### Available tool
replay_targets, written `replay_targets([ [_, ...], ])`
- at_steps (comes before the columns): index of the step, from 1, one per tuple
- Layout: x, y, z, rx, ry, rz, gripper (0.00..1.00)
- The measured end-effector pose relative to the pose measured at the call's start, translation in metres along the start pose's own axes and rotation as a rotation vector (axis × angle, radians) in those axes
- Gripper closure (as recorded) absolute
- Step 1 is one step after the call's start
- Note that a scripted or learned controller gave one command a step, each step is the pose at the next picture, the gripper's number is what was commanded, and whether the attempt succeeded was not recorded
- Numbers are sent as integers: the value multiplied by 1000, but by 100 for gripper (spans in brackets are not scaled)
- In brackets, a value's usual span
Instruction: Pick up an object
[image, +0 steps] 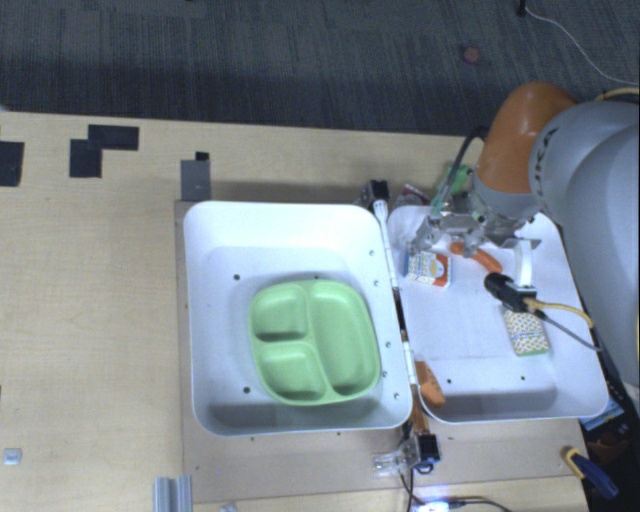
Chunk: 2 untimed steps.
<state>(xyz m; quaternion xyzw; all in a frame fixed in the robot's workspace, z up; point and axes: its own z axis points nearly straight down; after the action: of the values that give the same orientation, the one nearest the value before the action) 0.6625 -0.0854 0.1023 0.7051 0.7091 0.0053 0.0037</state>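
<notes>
The pale wooden worktop (90, 330) fills the left of the frame, with a few black angular marks (100, 148) in the upper left. Next comes the left bin (215, 240), shallow and white, with a green divided plate (315, 340) lying flat in its lower middle; the plate has three compartments. The right bin (470, 350) sits just beside the left one, their rims touching along the centre of the frame. In the upper left of the right bin lies a small white and red packet (427, 267), close to the bin's left wall. At the lower-left corner of the same bin an orange piece (430, 385) rests against the wall. The gripper (455, 232) hangs over the upper part of the right bin, just above and to the right of the packet; whether it is spread or closed cannot be told from this angle, and nothing can be seen held in it. Just below the gripper, right of the packet, lies a slim orange stick (483, 259), tilted down to the right. Further right and lower, a speckled yellowish block (527, 333) lies on the bin floor, well apart from the packet. The grey arm (590, 200) enters from the right edge, its orange band (520, 135) in the upper right above the gripper.
</notes>
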Motion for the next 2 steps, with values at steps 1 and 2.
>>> replay_targets([
  [1, 1, 2, -12, -6, 1, -2, 100],
  [2, 1, 2, -12, -5, 1, -2, 0],
])
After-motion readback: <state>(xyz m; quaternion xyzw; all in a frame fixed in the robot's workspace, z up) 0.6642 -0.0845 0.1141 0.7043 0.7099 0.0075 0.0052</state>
